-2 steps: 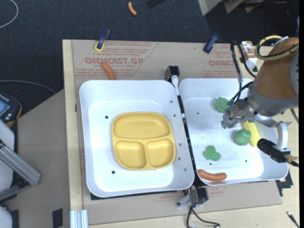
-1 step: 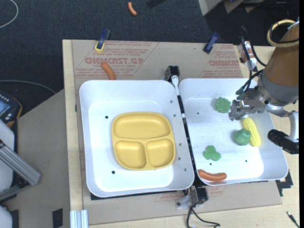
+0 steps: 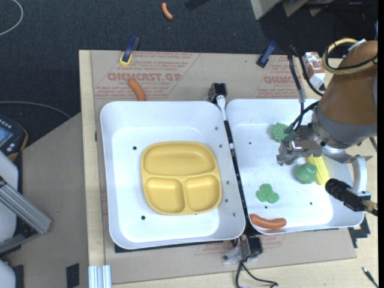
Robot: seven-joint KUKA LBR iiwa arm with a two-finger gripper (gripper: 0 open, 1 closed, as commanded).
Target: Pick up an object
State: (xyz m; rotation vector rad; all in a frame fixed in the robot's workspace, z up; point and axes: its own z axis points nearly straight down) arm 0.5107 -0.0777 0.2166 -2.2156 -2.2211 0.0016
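My gripper hangs over the middle of the right bin, its grey wrist and orange band coming in from the right. A green toy vegetable lies just behind it. Another green piece and a yellow corn cob lie just to its right front, partly under the arm. Nearer the front sit a third green piece and an orange sausage by the bin's front wall. I see nothing held in the gripper.
The left bin holds a yellow three-compartment plate. An orange sausage lies on the bench behind the left bin, and another on the dark floor. Clamps sit at the bench's back edge.
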